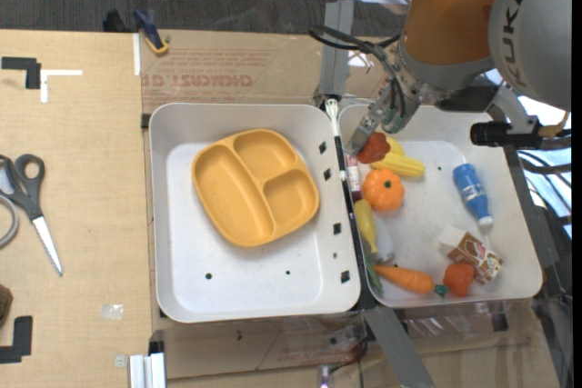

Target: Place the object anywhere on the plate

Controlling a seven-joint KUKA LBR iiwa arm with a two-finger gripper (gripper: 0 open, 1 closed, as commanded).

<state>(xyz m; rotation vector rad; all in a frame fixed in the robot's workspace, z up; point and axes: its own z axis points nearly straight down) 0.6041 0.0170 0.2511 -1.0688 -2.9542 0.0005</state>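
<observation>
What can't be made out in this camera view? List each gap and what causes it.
- Gripper: its tips are too small and cluttered over the red item to judge a grasp.
- Yellow item: partly hidden by the right bin's wall; identity unclear.
- Brown packet: print too small to read.
- Scissors: one handle cut off by the left edge.

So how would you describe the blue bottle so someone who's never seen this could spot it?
Look in the right-hand white bin, along its right side. The blue bottle lies there on its own, white cap towards the front. It is the only blue item among red, orange and yellow toy foods.
</observation>
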